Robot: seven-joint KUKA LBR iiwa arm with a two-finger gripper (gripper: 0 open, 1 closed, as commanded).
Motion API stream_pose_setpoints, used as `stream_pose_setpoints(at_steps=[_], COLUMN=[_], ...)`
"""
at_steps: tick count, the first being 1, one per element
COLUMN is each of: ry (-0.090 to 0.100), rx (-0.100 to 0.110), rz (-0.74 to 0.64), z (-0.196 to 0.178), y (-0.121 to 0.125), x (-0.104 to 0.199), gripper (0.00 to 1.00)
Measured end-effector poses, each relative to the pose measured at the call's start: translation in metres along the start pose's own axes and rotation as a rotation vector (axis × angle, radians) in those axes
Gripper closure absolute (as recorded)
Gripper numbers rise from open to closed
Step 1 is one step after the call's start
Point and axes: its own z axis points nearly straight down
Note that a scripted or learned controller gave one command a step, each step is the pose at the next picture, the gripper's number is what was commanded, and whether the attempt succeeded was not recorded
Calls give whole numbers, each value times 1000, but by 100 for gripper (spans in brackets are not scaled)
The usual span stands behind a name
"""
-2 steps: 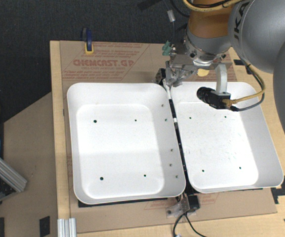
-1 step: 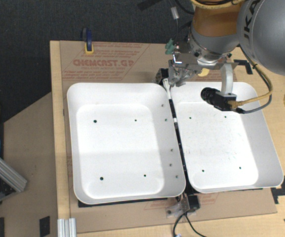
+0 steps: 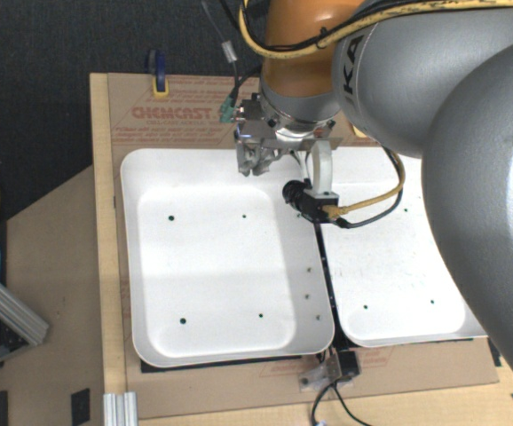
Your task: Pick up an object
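Grey metal gripper (image 3: 255, 162) hangs over the smooth white left bin's (image 3: 150, 264) far rim.

Arm reaches from the right — tool (image 3: 255, 162) hanging low.

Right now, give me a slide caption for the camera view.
KUKA arm's tool poised over the far edge of the left white bin, beside the right bin.

Brown cardboard sheet (image 3: 194, 114) printed in faded red lettering, laid over bench; blue clamp (image 3: 158, 71) at far edge. Dark carpeted floor (image 3: 52, 34) beyond. Aluminium extrusion rail (image 3: 8, 304) at left. Black cable (image 3: 327, 406) trailing off near edge
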Motion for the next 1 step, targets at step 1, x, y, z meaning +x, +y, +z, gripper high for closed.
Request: stream_pose_setpoints(at_steps=[1], ry=[-1], rx=[-8], rz=[10], z=[-52], y=[-25], x=[-55], gripper=[100])
